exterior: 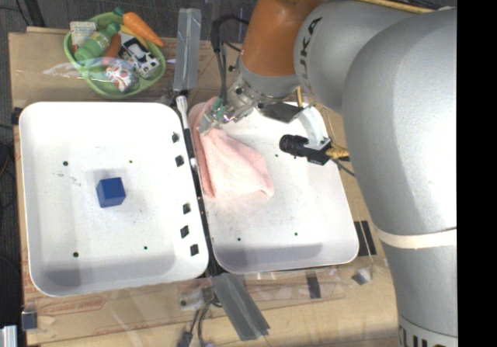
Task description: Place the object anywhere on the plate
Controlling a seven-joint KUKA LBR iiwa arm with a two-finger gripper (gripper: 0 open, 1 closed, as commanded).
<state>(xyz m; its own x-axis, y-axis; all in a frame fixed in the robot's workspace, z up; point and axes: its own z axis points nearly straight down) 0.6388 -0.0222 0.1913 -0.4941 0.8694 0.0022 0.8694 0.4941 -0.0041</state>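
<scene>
Two shallow white bins stand side by side on the wooden surface: the left bin and the right bin. In the left bin lies one blue cube, alone, well apart from the wall that it shares with the right bin. In the right bin lies one pink cloth, crumpled, against that same shared wall and reaching toward the far corner of the bin. One grey arm with an orange band comes over the right bin, and its claw is low over the far end of the pink cloth, at the cloth or just above it; whether its fingers are apart or together I cannot tell. One green bowl stands on the surface beyond the far edge of the left bin, filled with small toy foods, among them one orange carrot.
</scene>
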